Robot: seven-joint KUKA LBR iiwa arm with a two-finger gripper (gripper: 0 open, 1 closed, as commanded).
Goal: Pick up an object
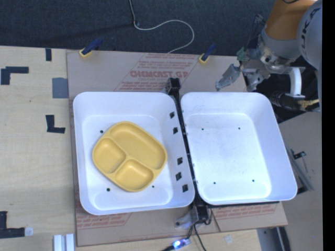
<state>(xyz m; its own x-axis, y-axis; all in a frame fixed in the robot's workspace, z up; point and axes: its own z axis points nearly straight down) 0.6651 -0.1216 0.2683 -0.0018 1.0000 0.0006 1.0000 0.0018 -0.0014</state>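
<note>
- Bench [31, 140] w/ two white bins side by side.
- Yellow plate [130, 156] lies flat in left bin [84, 109].
- Gripper [236, 77] hangs beyond right bin's [272, 114] far edge; jaws open, holding nothing.

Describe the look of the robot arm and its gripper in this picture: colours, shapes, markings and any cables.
The arm at the upper right is rounded, with an orange band and a pale grey shell that bears dark lettering, cut off by the frame edge. Below the band is a grey metal wrist block with small fittings, a green one among them. A white curved piece hangs at its side. The gripper is small, grey and angular.
</note>
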